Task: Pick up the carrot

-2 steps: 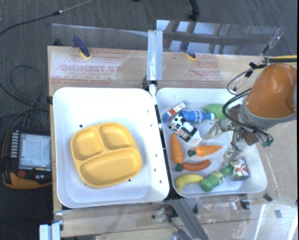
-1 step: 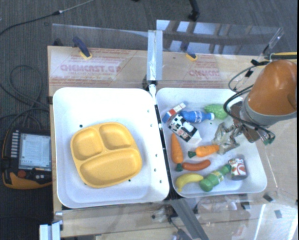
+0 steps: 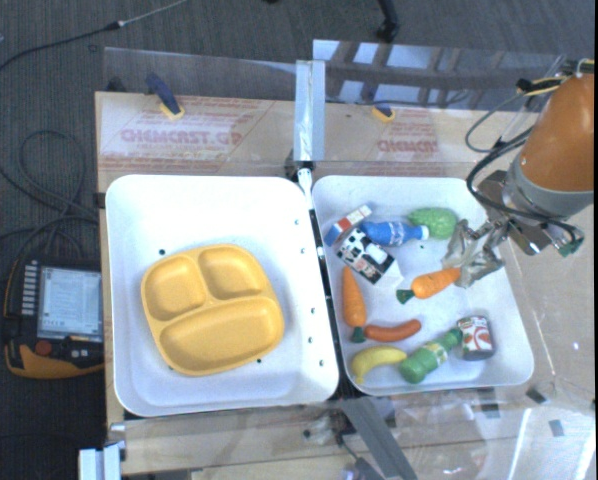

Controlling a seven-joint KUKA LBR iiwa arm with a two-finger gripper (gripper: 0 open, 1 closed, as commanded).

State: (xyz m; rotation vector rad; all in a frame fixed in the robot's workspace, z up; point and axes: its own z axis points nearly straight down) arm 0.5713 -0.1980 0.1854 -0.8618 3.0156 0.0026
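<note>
Dark carpet with loose cables surrounds the counter (image 3: 209,138), which carries 2 shallow white bins side by side. Far left on the floor sits an orange-and-black handheld pendant (image 3: 54,313). Left bin (image 3: 129,208) holds 1 yellow divided plate (image 3: 212,308), 3 compartments, nothing in them. Right bin (image 3: 509,353) is cluttered: an orange carrot-like piece (image 3: 353,298) lies upright along its left wall, with a black-and-white checkered block (image 3: 364,255) just above it and a blue-and-white bottle (image 3: 391,233) beside that; a red chili-shaped piece (image 3: 389,331) and a yellow banana (image 3: 376,361) lie lower down, then a green bottle (image 3: 426,360) and a small can (image 3: 476,336) toward the lower right; a green leafy item (image 3: 434,222) sits near the top. The carrot (image 3: 434,284) lies tilted mid-right in that bin, green stub pointing left, thick end under the end effector (image 3: 476,256). End effector is low over that thick end, touching or nearly so; the fingers look spread around the tip but they are small and blurred, so I cannot tell if they are open or clamped. Step in hand looks like the grasp itself: arm (image 3: 559,148) is down at the target, no lift evident. Next move calls for a firm closure across the carrot's thick end, then a straight lift; the tapered, slanted body could slip or pivot out.
</note>
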